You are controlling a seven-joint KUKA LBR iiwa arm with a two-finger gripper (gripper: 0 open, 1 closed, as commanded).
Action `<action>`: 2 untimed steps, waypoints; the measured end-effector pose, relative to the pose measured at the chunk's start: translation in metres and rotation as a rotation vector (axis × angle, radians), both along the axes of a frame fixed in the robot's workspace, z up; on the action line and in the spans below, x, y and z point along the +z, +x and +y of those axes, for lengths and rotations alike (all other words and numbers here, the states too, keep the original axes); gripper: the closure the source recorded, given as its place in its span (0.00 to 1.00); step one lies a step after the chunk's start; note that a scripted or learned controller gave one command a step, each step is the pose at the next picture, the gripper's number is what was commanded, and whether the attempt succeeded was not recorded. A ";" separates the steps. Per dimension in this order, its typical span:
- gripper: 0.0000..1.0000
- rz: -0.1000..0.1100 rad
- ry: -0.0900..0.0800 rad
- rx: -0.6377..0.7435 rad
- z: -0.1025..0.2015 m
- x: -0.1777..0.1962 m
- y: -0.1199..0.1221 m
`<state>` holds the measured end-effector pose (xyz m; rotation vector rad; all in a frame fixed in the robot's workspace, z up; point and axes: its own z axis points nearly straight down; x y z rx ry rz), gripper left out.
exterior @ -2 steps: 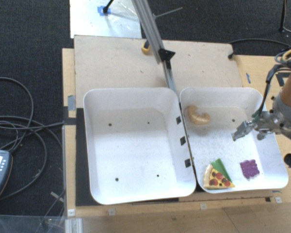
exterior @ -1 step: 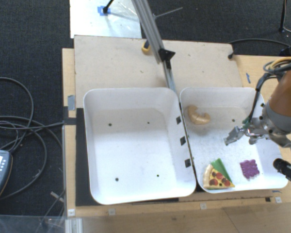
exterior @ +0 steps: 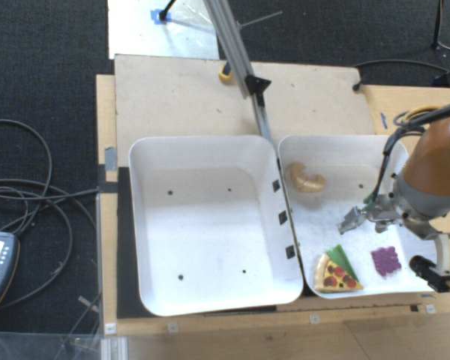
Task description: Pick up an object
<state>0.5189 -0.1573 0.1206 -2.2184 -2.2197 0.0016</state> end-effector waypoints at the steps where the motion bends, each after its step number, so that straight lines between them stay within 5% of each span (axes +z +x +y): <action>1: 1.00 -0.006 -0.002 0.000 -0.001 0.013 0.002; 2: 1.00 -0.010 -0.004 0.000 -0.009 0.060 0.000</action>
